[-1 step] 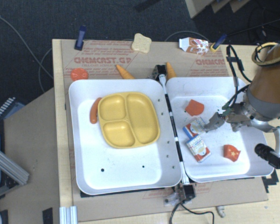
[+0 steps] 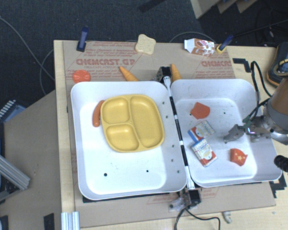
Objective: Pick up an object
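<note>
At the near edge of the bench, 2 shallow white bins sit side by side. In the right white bin (image 2: 216, 176), nearest the camera, lie a small red strawberry-shaped toy (image 2: 238, 156) and, left of it, a small white carton with red and blue print (image 2: 204, 152), with a second similar printed packet (image 2: 200, 131) just beyond and touching or nearly so. The grey two-finger gripper (image 2: 232, 134) reaches in from the right and hangs over the bin floor between the strawberry toy and the packets, apart from each; whether its pincer is wide or narrow cannot be told. Further back rests a flat red-orange piece (image 2: 200, 110).

In the left white bin (image 2: 125, 178) a yellow 3-compartment plastic tray (image 2: 132, 122) lies, with an orange-red sausage-shaped toy (image 2: 96, 114) just beside its left edge.

Beyond the bins, on the cardboard sheet (image 2: 105, 56), are a beige toast-shaped piece (image 2: 145, 44) and a blue clip (image 2: 82, 38).
</note>
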`<state>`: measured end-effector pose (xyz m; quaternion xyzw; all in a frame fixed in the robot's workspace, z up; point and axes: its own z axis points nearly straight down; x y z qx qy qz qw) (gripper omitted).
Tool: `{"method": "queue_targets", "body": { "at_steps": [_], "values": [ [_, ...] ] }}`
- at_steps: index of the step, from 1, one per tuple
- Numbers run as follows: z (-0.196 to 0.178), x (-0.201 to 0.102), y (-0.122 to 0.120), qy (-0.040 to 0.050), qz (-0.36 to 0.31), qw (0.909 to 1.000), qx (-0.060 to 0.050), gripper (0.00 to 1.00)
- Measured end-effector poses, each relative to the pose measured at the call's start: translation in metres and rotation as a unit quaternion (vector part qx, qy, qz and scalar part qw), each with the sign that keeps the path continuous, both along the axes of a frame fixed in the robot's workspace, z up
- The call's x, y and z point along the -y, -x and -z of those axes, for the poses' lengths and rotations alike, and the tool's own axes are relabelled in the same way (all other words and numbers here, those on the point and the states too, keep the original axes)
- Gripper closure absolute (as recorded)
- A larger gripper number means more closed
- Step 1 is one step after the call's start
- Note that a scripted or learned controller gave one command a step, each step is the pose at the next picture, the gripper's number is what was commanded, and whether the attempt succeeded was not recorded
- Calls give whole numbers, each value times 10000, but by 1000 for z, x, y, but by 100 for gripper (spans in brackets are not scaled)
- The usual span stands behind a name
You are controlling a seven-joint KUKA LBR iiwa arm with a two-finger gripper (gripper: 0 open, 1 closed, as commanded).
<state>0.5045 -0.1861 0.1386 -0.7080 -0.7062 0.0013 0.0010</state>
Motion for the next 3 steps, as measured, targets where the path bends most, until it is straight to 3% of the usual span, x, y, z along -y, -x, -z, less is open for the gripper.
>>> {"method": "queue_targets", "body": {
  "at_steps": [1,2,3],
  "values": [
    [52,12,26,-7,-6,10000,3,0],
    [41,12,25,4,-5,10000,29,100],
    [-47,-107,-64,-12,-30,10000,34,100]
  ]
}}
